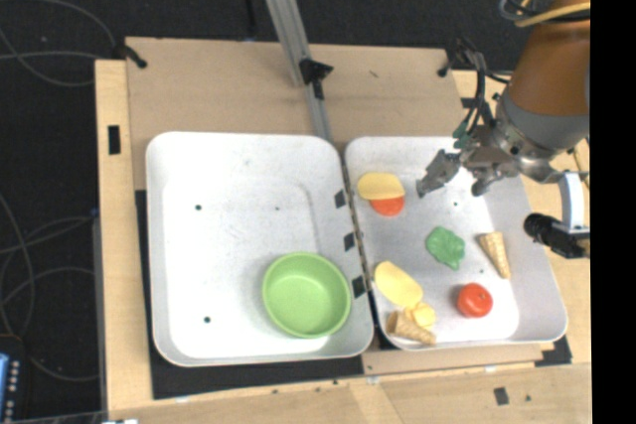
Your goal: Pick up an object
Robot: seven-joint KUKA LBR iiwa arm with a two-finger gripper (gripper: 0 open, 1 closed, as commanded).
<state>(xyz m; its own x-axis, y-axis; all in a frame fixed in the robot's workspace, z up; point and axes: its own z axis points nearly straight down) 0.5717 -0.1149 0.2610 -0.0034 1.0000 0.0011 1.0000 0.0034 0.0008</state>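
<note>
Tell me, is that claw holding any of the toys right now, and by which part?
Nothing is held. The claw hangs open over the right bin, its fingers spread with bare white floor between them. The nearest toy, the yellow-and-orange piece, lies apart to its left.

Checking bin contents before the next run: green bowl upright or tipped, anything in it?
Upright and empty. The green bowl sits in the left bin with its round rim facing up, and its inside shows plain green.

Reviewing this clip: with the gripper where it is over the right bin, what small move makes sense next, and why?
Probably a short drop toward the green object. The gripper hangs open above the right bin with nothing between its fingers, and that piece lies just below it, apart from its neighbours, so the fingers could straddle it.
</note>
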